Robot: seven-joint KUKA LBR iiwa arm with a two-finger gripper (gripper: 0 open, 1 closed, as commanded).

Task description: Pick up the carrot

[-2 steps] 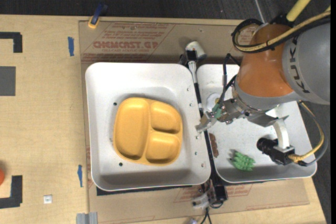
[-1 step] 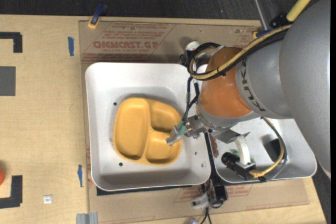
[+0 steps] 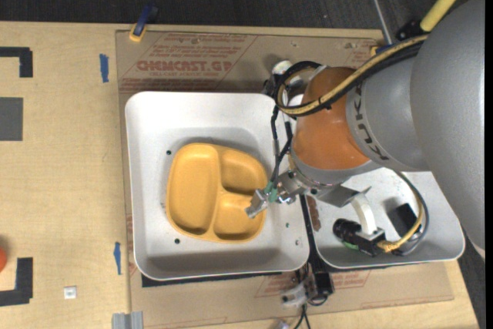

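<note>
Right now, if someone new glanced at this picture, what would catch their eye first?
Probably the big grey arm with its orange band, looming in from the right over the seam between the two white bins. Next, the yellow divided tray in the left bin, with the pincer down at the tray's right edge. No carrot is clearly visible.

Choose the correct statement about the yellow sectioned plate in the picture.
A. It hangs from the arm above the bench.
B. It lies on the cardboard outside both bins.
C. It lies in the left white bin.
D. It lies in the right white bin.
C: the yellow sectioned plate rests on the floor of the left white bin, with the gripper at the plate's right edge.
</note>
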